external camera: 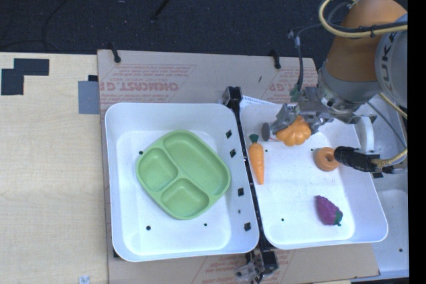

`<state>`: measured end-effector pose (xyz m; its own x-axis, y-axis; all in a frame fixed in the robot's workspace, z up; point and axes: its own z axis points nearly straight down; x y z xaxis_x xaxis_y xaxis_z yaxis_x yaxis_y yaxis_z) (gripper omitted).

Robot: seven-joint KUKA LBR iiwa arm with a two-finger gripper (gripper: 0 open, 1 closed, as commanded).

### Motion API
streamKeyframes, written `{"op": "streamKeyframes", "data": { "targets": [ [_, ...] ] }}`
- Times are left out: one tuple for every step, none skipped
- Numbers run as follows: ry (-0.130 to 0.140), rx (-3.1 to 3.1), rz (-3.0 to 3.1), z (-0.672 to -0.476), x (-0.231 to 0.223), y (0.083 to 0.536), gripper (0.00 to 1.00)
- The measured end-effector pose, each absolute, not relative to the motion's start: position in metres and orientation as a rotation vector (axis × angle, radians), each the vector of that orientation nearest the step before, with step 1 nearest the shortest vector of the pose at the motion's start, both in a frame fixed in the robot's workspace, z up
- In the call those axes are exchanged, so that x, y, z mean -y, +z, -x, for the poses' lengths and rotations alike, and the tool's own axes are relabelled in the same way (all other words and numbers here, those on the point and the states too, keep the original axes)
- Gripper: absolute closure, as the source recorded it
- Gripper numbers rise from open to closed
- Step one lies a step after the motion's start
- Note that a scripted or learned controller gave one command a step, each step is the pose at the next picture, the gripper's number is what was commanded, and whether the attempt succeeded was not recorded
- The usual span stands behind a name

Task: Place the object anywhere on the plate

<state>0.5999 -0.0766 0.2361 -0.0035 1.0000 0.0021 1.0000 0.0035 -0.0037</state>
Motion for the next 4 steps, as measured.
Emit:
{"op": "streamKeyframes", "data": {
  "targets": [
    [0.005, 2.221, 2.214, -0.581, 0.030, 0.224, 1.00],
    [0.002, 2.223, 2.213, -0.570, -0.019, 0.234, 1.00],
    [0.005, 2.222, 2.213, -0.557, -0.077, 0.224, 1.00],
    [0.003, 2.225, 2.213, -0.549, -0.128, 0.231, 1.00]
  ]
}}
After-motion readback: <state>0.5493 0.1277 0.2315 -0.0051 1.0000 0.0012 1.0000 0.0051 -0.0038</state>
